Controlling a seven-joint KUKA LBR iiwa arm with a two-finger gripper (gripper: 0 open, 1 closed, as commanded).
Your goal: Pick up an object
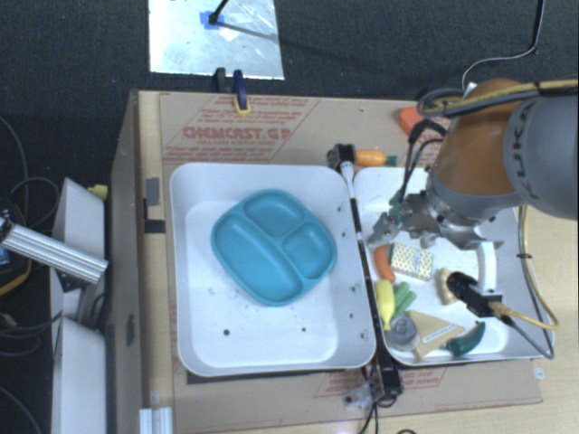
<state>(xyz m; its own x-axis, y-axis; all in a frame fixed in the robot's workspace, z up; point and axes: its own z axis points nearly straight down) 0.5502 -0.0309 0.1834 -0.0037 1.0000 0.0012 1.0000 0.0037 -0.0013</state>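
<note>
In the camera view, the gripper (384, 233) hangs low over the right bin (516, 351) at centre right, close above a small carrot (384, 262) and a patterned sponge block (412, 261). Whether it grips anything cannot be told. Nothing looks lifted; the pick seems undone. A blue divided plate (273, 245) lies in the left bin (204, 333).

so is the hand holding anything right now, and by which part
Cannot be told: the grey arm's hand sits low over the right white bin, nothing visibly gripped.
</note>
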